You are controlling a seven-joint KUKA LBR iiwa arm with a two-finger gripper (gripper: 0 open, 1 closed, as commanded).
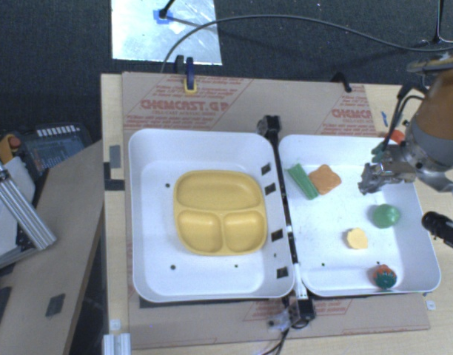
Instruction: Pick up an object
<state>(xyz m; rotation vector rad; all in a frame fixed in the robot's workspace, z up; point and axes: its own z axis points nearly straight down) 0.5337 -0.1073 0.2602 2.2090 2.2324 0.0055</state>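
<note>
The right white bin (337, 276) holds a green stick (302, 180) leaning against an orange block (326, 178) near its back. A green ball (386, 215) lies at the right side, a small yellow piece (357, 238) sits in the middle, and a red and green round toy (384, 276) rests at the front right corner. My gripper (376, 174) hangs above the bin's right half, just behind the green ball and to the right of the orange block. Nothing shows between its fingers.
The left white bin (149, 198) carries a yellow three-compartment tray (219, 211). A black divider with clips (278, 198) runs between the bins. The arm's grey body with its orange band (441, 117) fills the right side. Cables cross the dark floor behind the bench.
</note>
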